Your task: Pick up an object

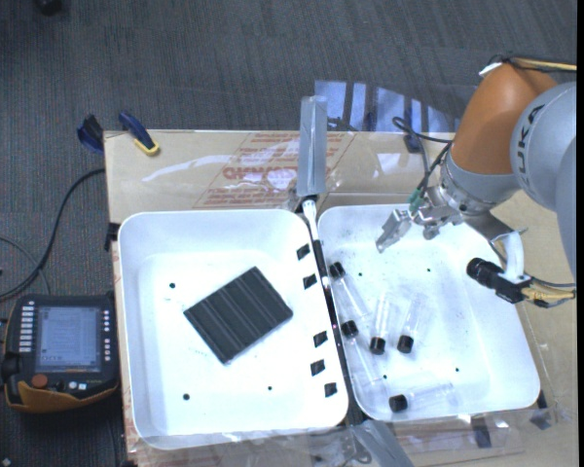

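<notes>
Several clear tubes with black caps lie in the right bin (506, 358): one tube (380, 321) and a second (409, 324) side by side at mid-bin, and a third (423, 395) near the front wall. Two more black-capped pieces (337, 270) (349, 328) rest by the left wall. A black ribbed slab (238, 312) lies flat in the left bin (146, 261). My gripper (407, 228) hovers over the back of the right bin, above and behind the tubes, open with nothing between its fingers.
Black clips (318, 340) line the ridge between the two bins. A teach pendant (58, 345) lies on the floor to the left. A blue and yellow clamp (136, 132) grips the bench's back-left corner. A black fitting on the arm (492, 275) overhangs the right bin.
</notes>
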Robot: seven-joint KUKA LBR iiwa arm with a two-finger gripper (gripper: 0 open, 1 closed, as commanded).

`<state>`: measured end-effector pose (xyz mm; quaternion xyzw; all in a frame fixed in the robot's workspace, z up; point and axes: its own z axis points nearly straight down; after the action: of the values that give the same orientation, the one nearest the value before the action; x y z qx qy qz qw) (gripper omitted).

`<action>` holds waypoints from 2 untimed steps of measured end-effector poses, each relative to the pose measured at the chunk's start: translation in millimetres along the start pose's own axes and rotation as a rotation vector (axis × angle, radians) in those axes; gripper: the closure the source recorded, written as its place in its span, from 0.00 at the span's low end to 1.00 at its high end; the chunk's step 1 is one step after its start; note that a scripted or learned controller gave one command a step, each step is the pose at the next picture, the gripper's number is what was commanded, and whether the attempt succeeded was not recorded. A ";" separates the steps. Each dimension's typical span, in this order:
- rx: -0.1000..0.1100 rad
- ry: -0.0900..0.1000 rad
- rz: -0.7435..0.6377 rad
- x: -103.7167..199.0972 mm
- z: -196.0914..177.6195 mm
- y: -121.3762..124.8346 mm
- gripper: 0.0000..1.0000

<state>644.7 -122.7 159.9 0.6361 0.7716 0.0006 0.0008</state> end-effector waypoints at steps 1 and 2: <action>0.000 0.000 -0.034 14.1 -72.0 3.2 0.00; 0.004 -0.002 -0.071 32.9 61.2 -37.7 0.00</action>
<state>601.6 -97.6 98.6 0.6083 0.7937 -0.0015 0.0005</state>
